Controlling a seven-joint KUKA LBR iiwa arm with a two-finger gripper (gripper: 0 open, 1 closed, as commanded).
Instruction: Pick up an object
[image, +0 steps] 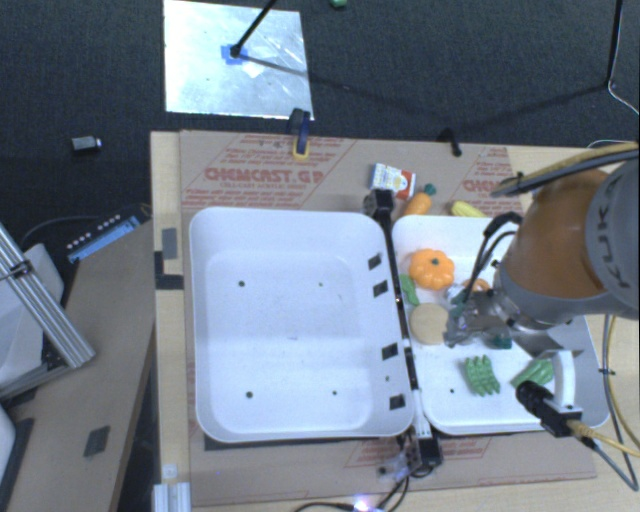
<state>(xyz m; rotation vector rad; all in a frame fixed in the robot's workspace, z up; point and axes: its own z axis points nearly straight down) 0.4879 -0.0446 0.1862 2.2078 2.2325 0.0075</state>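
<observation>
Two white bins were set side by side on the tabletop (250, 160); the left bin (290, 320) was seen bare, while the right bin (455, 415) carried the candidates for picking. Among them an orange pumpkin (433, 268) was seen near the bin's far side, a pale round disc (428, 324) beside the divider, a green ridged piece (481, 375) toward the near side, and another green item (533, 372) further right. Along the far rim an orange piece (417, 204) and a yellow piece (468, 210) were noted, and a small white box (389, 179) outside the bin. The arm (560, 250) was reached in from the right, and the jaws (468, 325) were held low over the bin, just beside the disc and between the pumpkin and the ridged piece. The approach or descent step was judged to be in hand, with the disc the likeliest target. No object was seen between the jaws, and whether they were spread or closed could not be told, since the wrist and cabling blurred that spot. The next move was judged to call for a centred lowering over one item, then a closure and a lift. Much of the bin's right part was hidden beneath the arm, and a small orange patch behind the wrist could not be identified.
</observation>
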